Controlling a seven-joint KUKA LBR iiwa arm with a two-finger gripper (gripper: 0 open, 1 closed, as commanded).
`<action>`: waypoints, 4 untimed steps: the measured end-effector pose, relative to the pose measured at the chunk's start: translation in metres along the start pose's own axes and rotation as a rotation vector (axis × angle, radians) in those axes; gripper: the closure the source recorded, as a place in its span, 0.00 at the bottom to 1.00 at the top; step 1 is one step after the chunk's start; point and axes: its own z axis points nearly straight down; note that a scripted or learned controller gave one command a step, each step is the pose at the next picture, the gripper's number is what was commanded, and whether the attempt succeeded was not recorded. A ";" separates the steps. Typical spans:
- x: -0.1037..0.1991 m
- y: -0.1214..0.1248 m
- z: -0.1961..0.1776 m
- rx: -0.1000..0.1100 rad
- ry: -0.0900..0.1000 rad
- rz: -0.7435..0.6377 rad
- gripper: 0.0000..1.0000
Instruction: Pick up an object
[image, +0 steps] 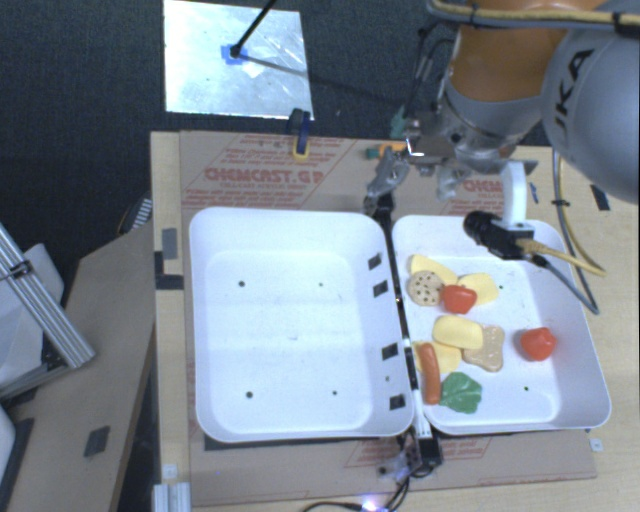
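Hovering over the far edge of the right bin (575, 330), the fingers (415, 180) hang spread apart, holding nothing.
Toy food lies in it: cookie (424, 289), tomato (537, 343), sausage (430, 372), green leaf (462, 392).

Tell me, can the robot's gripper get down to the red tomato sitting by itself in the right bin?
Probably yes. The red tomato lies apart from the other toy food near the right side of the right bin, with nothing on top of it. The gripper hangs above the bin's far edge, so the way down looks free.
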 end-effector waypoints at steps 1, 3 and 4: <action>-0.004 -0.002 -0.001 0.016 -0.004 0.002 1.00; 0.131 -0.018 0.061 0.020 -0.001 0.002 1.00; 0.169 -0.007 0.104 0.023 -0.003 0.004 1.00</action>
